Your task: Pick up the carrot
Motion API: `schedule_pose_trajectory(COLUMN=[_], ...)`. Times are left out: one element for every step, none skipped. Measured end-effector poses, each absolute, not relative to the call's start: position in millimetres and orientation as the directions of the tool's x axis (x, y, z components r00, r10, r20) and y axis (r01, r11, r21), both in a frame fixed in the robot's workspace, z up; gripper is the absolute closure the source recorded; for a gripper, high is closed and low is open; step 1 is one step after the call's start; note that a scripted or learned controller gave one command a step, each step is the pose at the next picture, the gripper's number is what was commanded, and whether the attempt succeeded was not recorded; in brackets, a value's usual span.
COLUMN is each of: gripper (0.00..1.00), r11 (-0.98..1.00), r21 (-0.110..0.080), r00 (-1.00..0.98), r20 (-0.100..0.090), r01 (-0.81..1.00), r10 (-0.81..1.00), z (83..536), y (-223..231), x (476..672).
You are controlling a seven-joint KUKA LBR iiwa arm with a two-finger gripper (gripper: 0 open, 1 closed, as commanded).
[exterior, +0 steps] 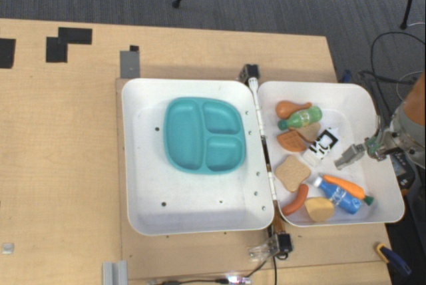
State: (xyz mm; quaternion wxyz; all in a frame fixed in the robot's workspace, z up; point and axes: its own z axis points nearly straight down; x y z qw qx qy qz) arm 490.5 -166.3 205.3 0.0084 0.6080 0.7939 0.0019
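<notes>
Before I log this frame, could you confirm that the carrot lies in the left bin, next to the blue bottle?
Not quite: the camera view shows the carrot in the right bin, not the left one. It does lie next to the blue bottle.

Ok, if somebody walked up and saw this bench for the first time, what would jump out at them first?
Probably the teal divided plate, alone in the middle of the left bin. Next, the colourful heap of toy food crowding the right bin: the orange carrot lies near its front right, on a blue bottle, with a green bottle toward the back. The gripper hangs above the carrot from the right.
</notes>
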Motion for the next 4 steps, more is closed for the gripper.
schedule_pose_trajectory(gripper=[0.00,0.00,1.00,0.00], r11=[0.453,0.430,0.433,0.433], r21=[0.018,0.010,0.021,0.020], r00=[-0.453,-0.430,-0.432,-0.432], r20=[-0.017,-0.007,-0.015,-0.014], r01=[0.891,0.903,0.901,0.901], r10=[0.891,0.903,0.902,0.902], z=[103,88,101,100], y=[-179,-141,-141,-141], x=[494.3,491.3,496.2,495.7])
